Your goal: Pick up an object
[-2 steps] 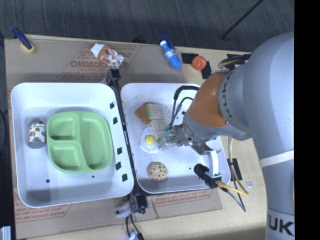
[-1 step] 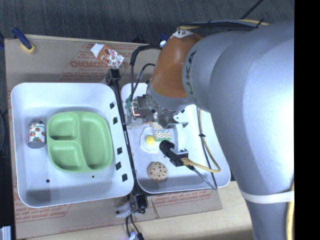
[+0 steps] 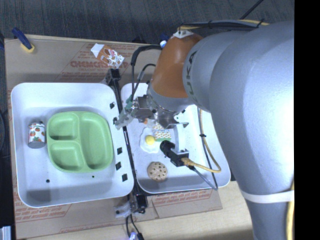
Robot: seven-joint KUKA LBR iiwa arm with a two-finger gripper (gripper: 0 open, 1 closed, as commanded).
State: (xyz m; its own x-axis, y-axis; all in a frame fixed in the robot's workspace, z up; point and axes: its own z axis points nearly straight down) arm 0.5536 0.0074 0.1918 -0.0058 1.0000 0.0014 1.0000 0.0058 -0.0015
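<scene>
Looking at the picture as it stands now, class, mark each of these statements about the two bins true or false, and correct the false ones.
1. The green divided plate lies in the left bin. True.
2. A cookie lies in the right bin. True.
3. The small can stands on the green plate. False: it stands beside the plate, on its left.
4. The cookie lies in the left bin with the can. False: they are in different bins.
5. The arm reaches over the right bin. True.
</scene>
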